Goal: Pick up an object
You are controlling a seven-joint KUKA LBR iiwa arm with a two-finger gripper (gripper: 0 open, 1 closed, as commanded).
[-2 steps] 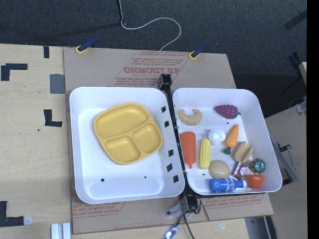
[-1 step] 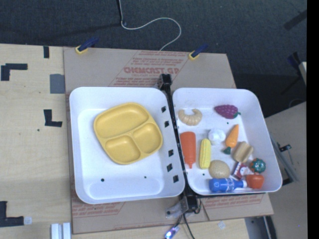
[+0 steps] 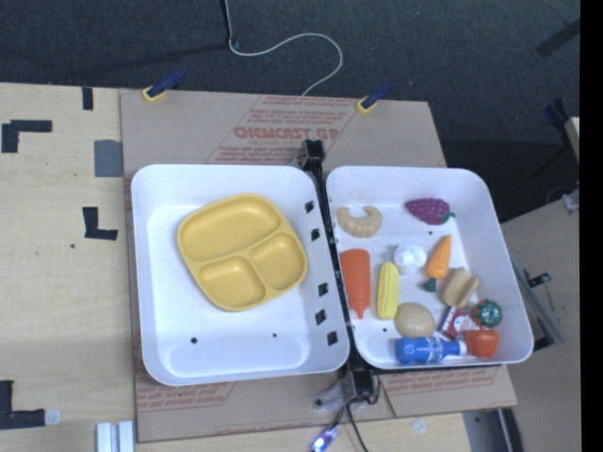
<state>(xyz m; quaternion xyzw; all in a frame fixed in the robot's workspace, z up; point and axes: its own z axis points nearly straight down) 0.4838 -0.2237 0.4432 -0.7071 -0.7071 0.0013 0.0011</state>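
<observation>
- Blue bottle (image 3: 429,349) lies at the right bin's (image 3: 490,201) near edge, beside a potato (image 3: 414,320).
- Same bin: corn cob (image 3: 387,290), long orange carrot (image 3: 355,282), purple grapes (image 3: 428,210), croissant (image 3: 360,220).
- Left bin (image 3: 155,281): yellow divided plate (image 3: 242,250).

A wooden surface (image 3: 57,252) with a cardboard sheet (image 3: 273,130) stands on dark carpet (image 3: 113,22), crossed by a white cable (image 3: 283,45).

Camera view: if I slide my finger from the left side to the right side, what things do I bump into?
Yellow plate → orange carrot → corn → white ball → grapes → green ball
</observation>
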